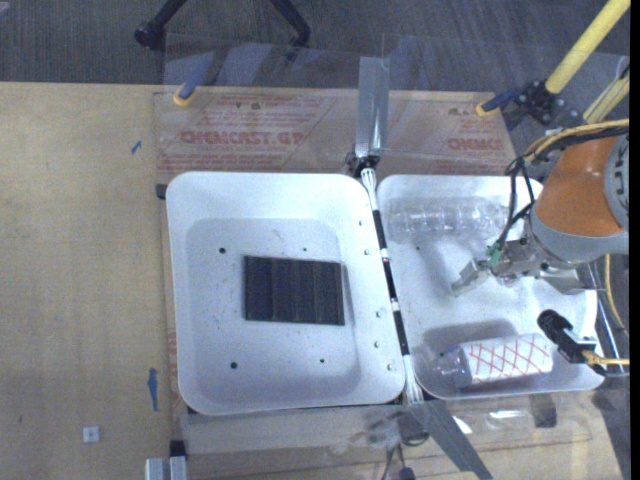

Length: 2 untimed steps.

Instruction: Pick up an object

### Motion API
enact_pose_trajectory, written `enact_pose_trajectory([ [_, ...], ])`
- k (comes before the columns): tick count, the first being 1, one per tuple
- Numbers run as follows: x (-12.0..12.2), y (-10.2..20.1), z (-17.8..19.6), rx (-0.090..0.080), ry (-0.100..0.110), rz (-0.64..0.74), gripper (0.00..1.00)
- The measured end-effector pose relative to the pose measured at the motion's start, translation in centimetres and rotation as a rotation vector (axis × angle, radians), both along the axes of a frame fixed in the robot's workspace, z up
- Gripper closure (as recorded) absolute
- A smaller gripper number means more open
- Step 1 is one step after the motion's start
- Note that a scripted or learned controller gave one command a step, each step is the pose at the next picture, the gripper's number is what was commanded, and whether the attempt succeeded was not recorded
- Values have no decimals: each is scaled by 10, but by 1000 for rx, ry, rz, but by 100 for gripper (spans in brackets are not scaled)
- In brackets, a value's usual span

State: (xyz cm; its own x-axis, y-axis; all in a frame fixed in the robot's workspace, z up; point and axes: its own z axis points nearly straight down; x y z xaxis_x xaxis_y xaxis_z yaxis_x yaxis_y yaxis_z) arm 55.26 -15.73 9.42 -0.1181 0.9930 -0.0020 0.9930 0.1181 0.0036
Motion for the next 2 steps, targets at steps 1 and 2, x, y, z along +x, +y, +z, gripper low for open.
enact_pose_trajectory([
  [1,50,-44,12,0,0,-121,0],
  [2,75,-49,94,0,1,-195,0],
])
